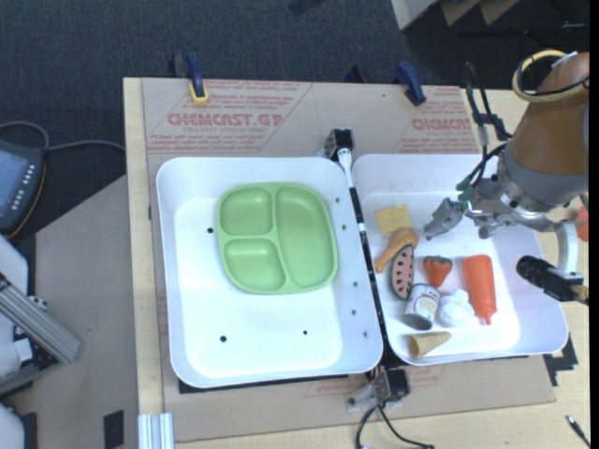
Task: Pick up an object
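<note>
The arm comes in from the right and hangs over the right bin, its end effector above the bare upper part of that bin with nothing between its fingers; from here I cannot tell whether those fingers are spread or pressed together. The things to pick from sit in a cluster in the lower left of the right bin: a yellow block nearest the top, a watermelon slice below it with a curved tan piece lying along its upper edge, a small red strawberry just beside the slice, and an orange carrot to the right. Lower down are a small can, a white lump touching it, and a cone near the bin's front rim. The left bin holds a green divided plate, well apart from the end effector
</note>
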You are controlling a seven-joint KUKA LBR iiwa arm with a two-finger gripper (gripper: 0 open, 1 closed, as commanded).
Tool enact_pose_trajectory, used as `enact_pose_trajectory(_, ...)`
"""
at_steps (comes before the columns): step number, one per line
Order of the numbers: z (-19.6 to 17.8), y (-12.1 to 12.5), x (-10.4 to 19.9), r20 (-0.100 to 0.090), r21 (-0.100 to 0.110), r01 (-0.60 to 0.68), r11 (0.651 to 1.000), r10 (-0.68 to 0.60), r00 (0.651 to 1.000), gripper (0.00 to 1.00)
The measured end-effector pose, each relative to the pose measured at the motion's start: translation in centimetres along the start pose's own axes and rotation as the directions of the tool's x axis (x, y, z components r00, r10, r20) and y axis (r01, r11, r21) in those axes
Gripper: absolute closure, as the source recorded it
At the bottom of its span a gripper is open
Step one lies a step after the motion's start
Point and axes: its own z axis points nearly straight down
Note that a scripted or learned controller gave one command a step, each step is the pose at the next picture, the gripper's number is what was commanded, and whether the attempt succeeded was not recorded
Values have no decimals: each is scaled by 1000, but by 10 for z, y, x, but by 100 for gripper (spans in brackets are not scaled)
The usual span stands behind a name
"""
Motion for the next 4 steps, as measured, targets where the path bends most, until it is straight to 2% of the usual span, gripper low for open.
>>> enact_pose_trajectory(2,99,4,-2,0,0,0,1000,0,1000,0)
enact_pose_trajectory(3,85,6,-3,2,-7,-1,1000,1,1000,100)
enact_pose_trajectory(4,41,8,1,3,-12,1,1000,-1,1000,100)
